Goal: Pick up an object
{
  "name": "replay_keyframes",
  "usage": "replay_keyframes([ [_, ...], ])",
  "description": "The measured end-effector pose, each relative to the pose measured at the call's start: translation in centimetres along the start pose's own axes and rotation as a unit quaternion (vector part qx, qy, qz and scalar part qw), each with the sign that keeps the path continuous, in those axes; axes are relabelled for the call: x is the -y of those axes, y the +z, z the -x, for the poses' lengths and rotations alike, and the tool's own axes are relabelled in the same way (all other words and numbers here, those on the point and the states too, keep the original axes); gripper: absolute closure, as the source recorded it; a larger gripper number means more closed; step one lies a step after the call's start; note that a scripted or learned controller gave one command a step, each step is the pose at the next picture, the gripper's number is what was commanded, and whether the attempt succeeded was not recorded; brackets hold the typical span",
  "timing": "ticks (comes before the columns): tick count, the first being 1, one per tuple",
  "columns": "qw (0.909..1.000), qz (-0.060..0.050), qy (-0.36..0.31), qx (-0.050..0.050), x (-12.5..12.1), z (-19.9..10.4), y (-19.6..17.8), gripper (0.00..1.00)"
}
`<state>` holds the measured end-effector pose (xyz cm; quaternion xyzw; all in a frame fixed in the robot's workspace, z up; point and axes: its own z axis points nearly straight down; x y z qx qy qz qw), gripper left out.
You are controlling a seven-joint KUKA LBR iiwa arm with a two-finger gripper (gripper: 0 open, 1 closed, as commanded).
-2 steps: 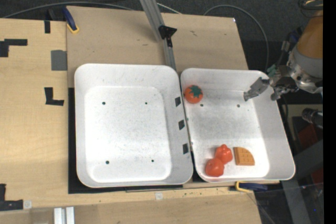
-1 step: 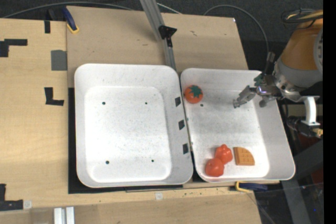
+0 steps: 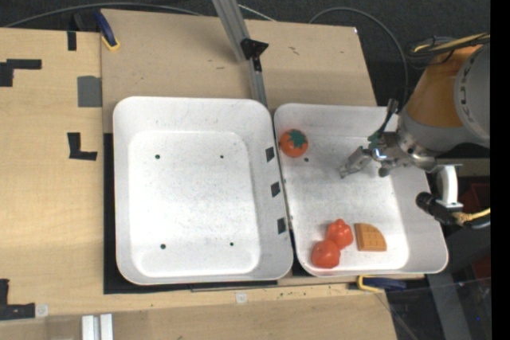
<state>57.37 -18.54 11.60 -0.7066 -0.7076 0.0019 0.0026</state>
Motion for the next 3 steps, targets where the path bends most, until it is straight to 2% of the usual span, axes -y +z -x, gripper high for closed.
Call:
replay_keyframes([
  [1, 1.0, 0.002, -0.001, 0.001, -0.1, 0.0, -1.3, 1.0],
  [3, 1.0, 0.006, 0.0, 0.002, -0.9, 1.7, -12.3, 1.0],
])
